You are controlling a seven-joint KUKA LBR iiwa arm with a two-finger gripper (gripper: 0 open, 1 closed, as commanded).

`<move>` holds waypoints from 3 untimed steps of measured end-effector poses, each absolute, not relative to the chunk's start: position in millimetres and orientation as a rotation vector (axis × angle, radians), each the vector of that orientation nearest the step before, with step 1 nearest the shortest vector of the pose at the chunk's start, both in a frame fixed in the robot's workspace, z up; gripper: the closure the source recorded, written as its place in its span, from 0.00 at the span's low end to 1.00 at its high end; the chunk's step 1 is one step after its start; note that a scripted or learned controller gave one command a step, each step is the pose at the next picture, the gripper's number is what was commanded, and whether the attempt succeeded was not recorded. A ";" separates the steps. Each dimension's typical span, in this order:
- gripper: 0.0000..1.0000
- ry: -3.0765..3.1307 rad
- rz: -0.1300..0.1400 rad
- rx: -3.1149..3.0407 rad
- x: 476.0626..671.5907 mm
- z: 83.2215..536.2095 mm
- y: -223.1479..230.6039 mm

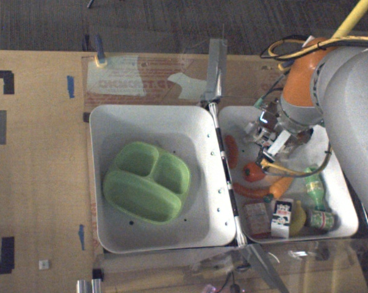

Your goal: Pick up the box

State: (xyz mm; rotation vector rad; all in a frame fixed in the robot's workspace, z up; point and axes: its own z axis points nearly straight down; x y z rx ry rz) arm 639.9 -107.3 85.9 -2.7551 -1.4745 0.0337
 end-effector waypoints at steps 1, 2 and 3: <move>0.00 -1.547 -0.001 -2.737 575.0 321.8 -171.4; 0.00 -1.649 0.003 -2.671 576.0 158.9 -129.6; 0.00 -1.302 -0.006 -2.860 573.1 86.3 -97.3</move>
